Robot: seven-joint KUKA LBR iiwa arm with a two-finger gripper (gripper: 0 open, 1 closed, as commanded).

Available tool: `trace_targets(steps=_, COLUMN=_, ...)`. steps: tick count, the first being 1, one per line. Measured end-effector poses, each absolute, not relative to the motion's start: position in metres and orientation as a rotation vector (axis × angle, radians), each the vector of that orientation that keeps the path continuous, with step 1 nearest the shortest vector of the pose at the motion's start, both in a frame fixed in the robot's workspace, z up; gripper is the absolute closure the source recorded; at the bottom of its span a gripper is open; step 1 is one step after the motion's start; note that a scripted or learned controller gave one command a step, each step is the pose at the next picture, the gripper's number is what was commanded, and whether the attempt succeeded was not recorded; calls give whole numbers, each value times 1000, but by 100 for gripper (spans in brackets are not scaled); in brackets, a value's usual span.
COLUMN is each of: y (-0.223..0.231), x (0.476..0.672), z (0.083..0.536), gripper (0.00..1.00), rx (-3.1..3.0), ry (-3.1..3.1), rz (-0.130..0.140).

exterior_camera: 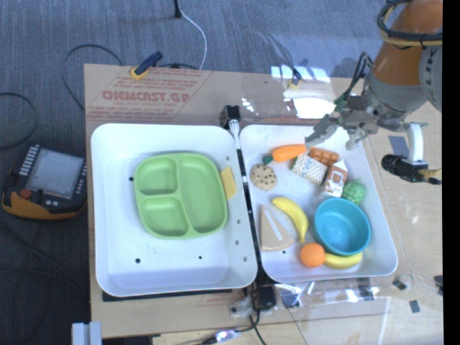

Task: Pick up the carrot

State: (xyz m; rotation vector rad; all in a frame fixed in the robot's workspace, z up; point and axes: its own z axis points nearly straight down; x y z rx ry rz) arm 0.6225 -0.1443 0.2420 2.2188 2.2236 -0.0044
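Now, arm: we see the grey KUKA arm (410, 42) with its orange band reaching in from the right, above the far edge of the right bin.
Gripper: the gripper (336, 134) hangs over the far rim of the right bin; its two fingers stand spread wide and nothing is between them.
Left bin: the left bin (115, 250) holds a green divided plate (178, 194) with three compartments, and we see no food on it.
Right bin: the right bin (381, 257) is crowded. We see a blue bowl (343, 226), a banana (292, 216), a sandwich wedge (273, 232), a second yellow piece (343, 260) partly under the bowl, an orange (312, 254), a cookie (264, 176), a patterned cracker box (310, 168), a small carton (334, 180) and a green broccoli piece (353, 191).
Carrot: the carrot (288, 152) lies on its side near the far wall of the right bin, between the cookie and the cracker box, a little to the left of the gripper.
Risk, neighbours: we judge that the fingers may come down on the cracker box or the waffle-like piece (323, 154) just beside the carrot, because these lie closer under the gripper.
Risk, wall: the carrot is near the bin wall, so one finger may hit the rim and push the carrot away.
Risk, shape: the carrot is round and tapered, so we think it may roll or slip out when the fingers close.
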Motion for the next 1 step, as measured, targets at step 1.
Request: trace_targets(steps=1, y=-108, x=652, z=124, gripper=0, rx=2189, ry=2267, rz=-16)
